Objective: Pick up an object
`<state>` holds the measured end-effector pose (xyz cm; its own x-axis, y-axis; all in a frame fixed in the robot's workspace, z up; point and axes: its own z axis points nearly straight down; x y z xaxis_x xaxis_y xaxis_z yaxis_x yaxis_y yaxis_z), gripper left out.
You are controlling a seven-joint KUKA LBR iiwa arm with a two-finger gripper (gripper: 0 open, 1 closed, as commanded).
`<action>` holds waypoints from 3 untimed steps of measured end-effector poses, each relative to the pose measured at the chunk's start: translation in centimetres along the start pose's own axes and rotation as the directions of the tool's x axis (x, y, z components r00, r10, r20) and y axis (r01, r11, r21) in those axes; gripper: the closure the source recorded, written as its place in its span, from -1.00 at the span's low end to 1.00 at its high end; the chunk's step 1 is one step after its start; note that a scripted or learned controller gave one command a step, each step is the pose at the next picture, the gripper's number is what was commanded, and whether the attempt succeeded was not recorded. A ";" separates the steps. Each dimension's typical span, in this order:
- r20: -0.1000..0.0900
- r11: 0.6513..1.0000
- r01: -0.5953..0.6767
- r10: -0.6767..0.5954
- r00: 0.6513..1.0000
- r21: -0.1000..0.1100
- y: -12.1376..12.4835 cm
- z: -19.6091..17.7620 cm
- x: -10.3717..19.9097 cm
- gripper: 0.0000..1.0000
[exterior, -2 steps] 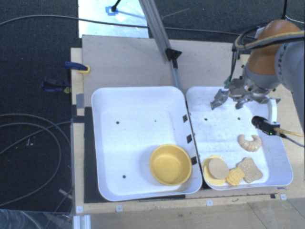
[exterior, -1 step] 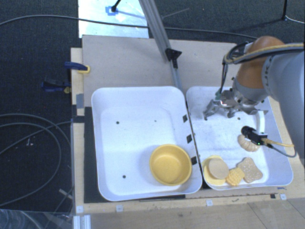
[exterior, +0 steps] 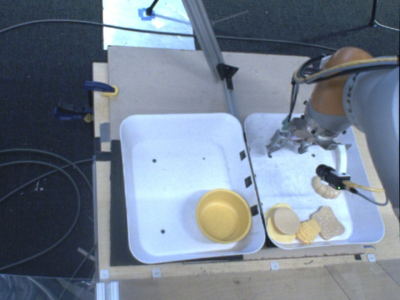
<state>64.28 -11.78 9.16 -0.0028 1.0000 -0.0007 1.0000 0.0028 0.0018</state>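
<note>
Trouble could come from how the things lie in the right bin (exterior: 365,227). The gripper (exterior: 284,144) hangs over the bare back part of that bin, and nothing is between its fingers. From up here I cannot tell if it is open or closed.

The things to pick are all near the front. A round tan disc (exterior: 287,219) sits on a small yellow plate (exterior: 272,222). A waffle cookie (exterior: 307,231) lies just beside it, touching a pale cracker (exterior: 327,222). A lumpy cream piece (exterior: 326,189) lies a bit farther back, close to a black and white part of the arm.

These things are flat and packed close together. I think the fingers could slide off one, or bump two at once and push them into the corner. The bin wall is close too, so a finger might hit it.

The yellow bowl (exterior: 224,214) sits in the left bin (exterior: 144,167), well apart from the gripper. Its round side could slip away.
</note>
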 end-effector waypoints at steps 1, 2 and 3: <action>0.000 1.000 0.001 -0.001 1.000 -0.003 0.1 -1.1 0.0 1.00; 0.001 1.000 -0.003 0.003 1.000 -0.006 0.2 -7.3 -0.8 1.00; 0.001 1.000 0.003 -0.003 1.000 -0.006 0.5 -13.6 -0.3 1.00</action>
<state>64.76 -12.08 22.79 -0.0063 1.0000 -0.0012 1.0000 0.0063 0.0073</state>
